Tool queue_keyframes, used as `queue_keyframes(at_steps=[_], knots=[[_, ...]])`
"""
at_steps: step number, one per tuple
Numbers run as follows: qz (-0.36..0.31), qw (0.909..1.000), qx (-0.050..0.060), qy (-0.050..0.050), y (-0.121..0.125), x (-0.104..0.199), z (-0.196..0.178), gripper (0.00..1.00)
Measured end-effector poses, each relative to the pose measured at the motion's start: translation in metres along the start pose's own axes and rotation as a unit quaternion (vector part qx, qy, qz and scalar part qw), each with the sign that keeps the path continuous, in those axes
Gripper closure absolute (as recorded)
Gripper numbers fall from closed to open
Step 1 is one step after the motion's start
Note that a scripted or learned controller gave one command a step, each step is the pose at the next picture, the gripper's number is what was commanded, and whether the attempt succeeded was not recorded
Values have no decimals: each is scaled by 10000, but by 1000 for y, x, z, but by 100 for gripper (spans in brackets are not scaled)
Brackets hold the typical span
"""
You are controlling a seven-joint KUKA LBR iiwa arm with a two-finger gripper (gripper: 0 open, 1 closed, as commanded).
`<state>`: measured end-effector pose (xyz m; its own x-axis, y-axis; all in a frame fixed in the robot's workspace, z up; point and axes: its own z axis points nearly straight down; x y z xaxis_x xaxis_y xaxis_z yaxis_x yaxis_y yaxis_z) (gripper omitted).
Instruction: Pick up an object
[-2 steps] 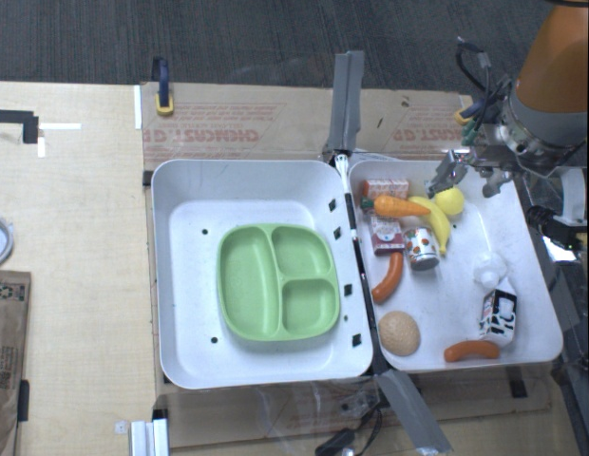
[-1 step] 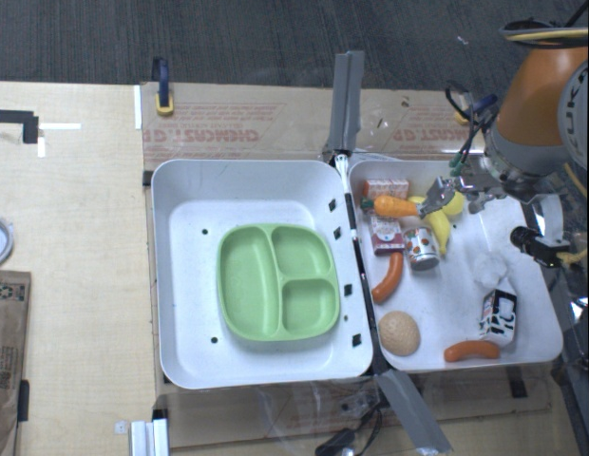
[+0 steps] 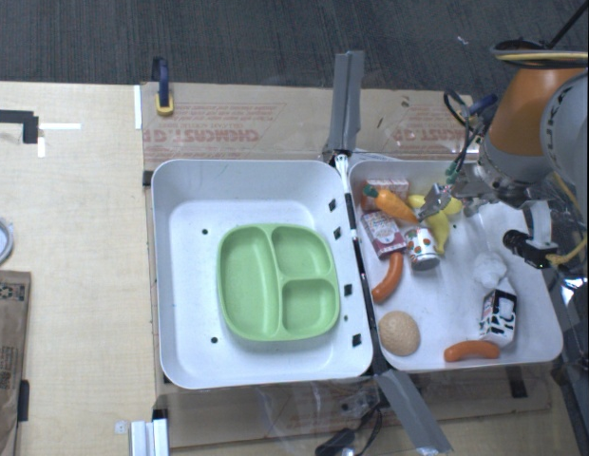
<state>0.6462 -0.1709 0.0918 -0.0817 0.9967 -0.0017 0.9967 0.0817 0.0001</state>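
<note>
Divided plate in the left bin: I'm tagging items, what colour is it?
Light green, clearest in the camera view.

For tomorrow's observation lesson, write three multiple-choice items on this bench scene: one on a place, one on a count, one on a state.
1. Where is the green divided plate?
A. left bin
B. right bin
C. on the cardboard

2. How many sausages are in the right bin?
A. one
B. two
C. four

3. How does the milk carton rest?
A. inside the plate
B. under the bread roll
C. on the bin floor, apart from the gripper

Answers: 1 A, it sits within the left bin. 2 B, one sausage by the divider, another sausage near the front. 3 C, the gripper is over the far pile.
</note>
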Motion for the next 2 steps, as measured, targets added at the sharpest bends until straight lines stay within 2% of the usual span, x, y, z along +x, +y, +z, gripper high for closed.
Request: queue_keyframes(at_steps=[1, 2], knots=[[14, 10000, 49, 21, -2, 0, -9, 100], [40, 10000, -5, 6, 21, 94, -101, 100]])
